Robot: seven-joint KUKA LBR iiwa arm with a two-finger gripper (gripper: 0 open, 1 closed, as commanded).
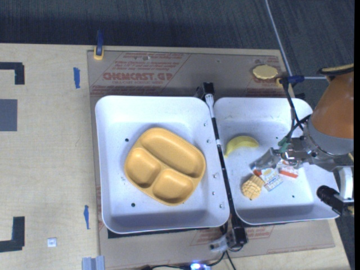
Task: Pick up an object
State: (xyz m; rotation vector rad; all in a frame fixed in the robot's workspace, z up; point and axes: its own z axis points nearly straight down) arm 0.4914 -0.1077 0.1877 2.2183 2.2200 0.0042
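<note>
The gripper point(269, 161) hangs low in the right bin point(247, 112); I cannot tell its state. Beside it lie a corn cob point(252, 187), banana point(241, 145) and packet point(272, 181).

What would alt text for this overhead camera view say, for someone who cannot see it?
A robot arm reaches in from the right, its hand low over the right-hand white bin, near a yellow banana, a corn cob and a small packet. The left bin holds a yellow divided tray.
</note>
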